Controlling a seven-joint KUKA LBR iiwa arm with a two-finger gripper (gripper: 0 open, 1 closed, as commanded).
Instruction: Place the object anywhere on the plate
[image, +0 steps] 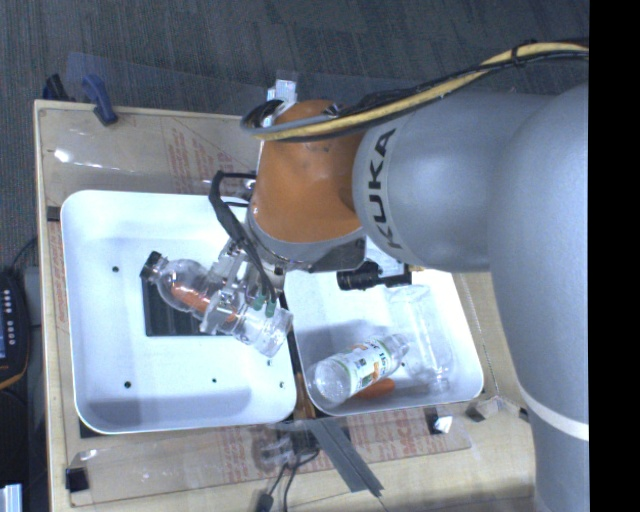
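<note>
A dark square plate (165, 318) lies flat in the left white bin (100, 300). On its upper part rests a clear rounded object with an orange inside and a dark cap (178, 284), tilted toward the upper left. My gripper (238, 300) hangs over the plate's right edge, right against the lower right end of that object. The grey arm with its orange band (300, 180) comes in from the right and covers the bins' shared wall. Clear plastic parts around the gripper blur its outline.
The right bin (465, 340) holds a clear bottle with a white label (355, 368), an orange piece (380, 388) beside it and a clear cup (420, 330). A blue clamp (100, 100) sits at the bench's far left corner. A metal bracket (330, 455) lies at the front edge.
</note>
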